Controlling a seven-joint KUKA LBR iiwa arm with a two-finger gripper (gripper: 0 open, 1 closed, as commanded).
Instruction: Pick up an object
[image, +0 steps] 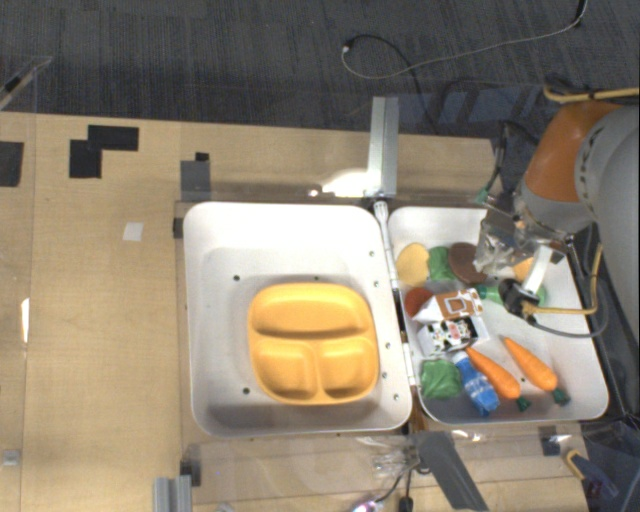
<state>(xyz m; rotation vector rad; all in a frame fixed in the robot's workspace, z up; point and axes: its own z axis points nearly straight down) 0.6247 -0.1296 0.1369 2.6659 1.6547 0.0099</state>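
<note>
Gripper (497, 255) lowered over back of right bin (590, 395), above brown disc-shaped item (462, 262); open or clenched cannot be told, nothing seen grasped. Pile crowded: yellow round piece (412, 263), green pieces, small printed carton (449, 322), blue bottle (476, 385), two toy carrots (512, 368). Carrots judged light, stiff, smooth; best taken across mid-body. Bin wall close on right. Left bin (215, 255) roomier, yellow divided tray (312, 338) at centre.
</note>
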